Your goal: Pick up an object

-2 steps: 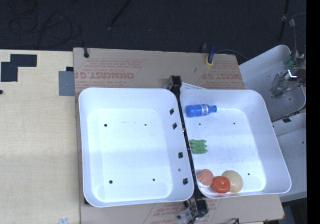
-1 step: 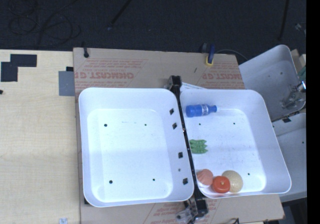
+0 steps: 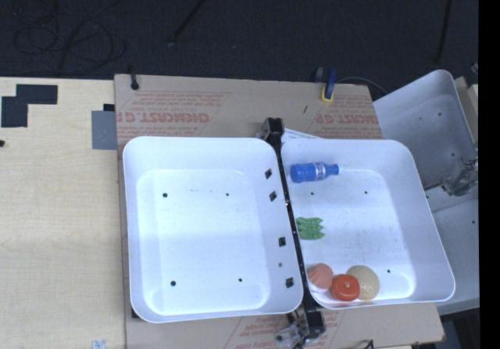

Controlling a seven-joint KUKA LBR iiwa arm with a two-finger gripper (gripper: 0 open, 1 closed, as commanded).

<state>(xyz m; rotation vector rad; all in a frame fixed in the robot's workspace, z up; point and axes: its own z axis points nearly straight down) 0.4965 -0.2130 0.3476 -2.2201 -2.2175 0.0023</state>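
Objects all in right bin (image 3: 422, 207): blue bottle (image 3: 314, 172) far-left corner, green piece (image 3: 309, 228) left edge | step: pre-approach, we judge | gripper state: can't tell | next: descend on bottle.

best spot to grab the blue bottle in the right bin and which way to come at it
Grip the blue bottle across the middle of its body, coming straight down from above. It lies on its side near the right bin's far wall, long axis running left-right with the narrow cap end pointing right, so the fingers should probably close across its width; there is open floor beside it.
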